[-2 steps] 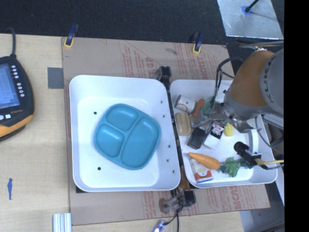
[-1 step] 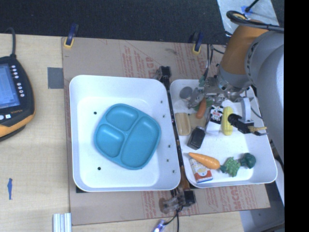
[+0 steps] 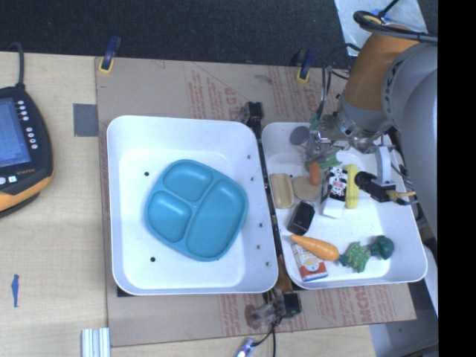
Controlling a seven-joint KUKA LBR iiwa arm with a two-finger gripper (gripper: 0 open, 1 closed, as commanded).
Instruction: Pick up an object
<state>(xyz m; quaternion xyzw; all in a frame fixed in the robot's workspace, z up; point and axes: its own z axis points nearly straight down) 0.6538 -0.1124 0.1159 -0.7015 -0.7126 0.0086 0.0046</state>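
My gripper (image 3: pixel 319 153) is low over the far left part of the right bin (image 3: pixel 405 274). Just in front of it lies a small red-orange piece (image 3: pixel 315 174), touching or nearly touching the gripper's tip. Close by are a white and black carton (image 3: pixel 336 187), a yellow piece (image 3: pixel 352 187), a tan round piece (image 3: pixel 303 189) and a grey disc (image 3: pixel 299 134). Nearer the front lie a carrot (image 3: pixel 317 247), a broccoli (image 3: pixel 357 256), a dark green piece (image 3: pixel 383 246), a black block (image 3: pixel 301 217), a tan block (image 3: pixel 281 190) and a small printed box (image 3: pixel 312 265).
The left bin (image 3: pixel 126 266) holds a blue divided plate (image 3: pixel 196 209). A control pendant (image 3: pixel 18 147) lies on the bench at far left. Clamps (image 3: pixel 109 53) hold the cardboard at the back. The arm's grey body (image 3: pixel 413 103) covers the right bin's far right corner.
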